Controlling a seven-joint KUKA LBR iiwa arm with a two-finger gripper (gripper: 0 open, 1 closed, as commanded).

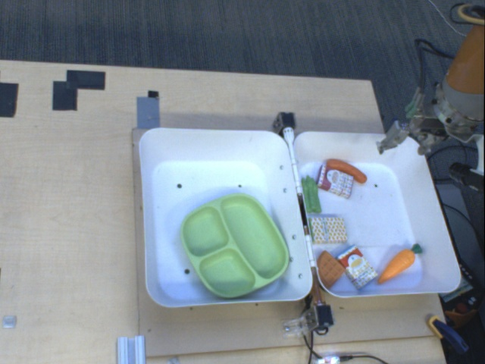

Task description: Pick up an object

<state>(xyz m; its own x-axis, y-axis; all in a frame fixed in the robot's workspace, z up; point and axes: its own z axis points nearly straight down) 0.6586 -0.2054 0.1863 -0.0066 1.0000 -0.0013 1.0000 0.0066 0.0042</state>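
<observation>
The right bin holds several small items. A red-orange sausage lies against a red-and-white packet near the back. Along the left wall sits a green piece, with a speckled cracker box in front of it. At the front are a brown biscuit, a small carton and an orange carrot. My gripper hangs over the bin's far right rim, apart from every item, with the orange-banded arm behind it.
The left bin holds a light green divided plate. A ridge separates the two bins. Cables and a connector lie at the front edge of the bench. Dark markers sit on the wood at far left.
</observation>
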